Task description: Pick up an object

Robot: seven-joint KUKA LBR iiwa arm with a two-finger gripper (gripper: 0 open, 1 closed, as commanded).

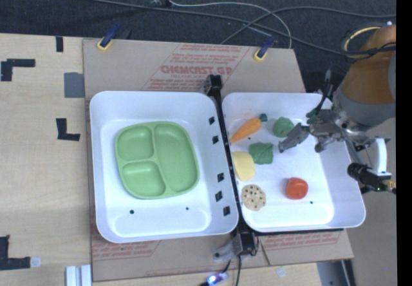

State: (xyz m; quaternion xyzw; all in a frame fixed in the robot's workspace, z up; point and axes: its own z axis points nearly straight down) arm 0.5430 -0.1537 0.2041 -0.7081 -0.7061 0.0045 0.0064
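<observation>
Hand (308, 138) seen spread wide, nothing held, over right bin (341, 214) near green toy veg (282, 126).

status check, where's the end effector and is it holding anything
End effector open over right bin, holding nothing. Nearest: green piece. Carrot, tomato lie apart.

Surface (38, 169): pale wood, black tape marks.
Bears a printed cardboard sheet (193, 66), seemingly clamped at two far corners; on it two white bins, left bin (106, 214) and right bin (344, 210), side by side.
</observation>
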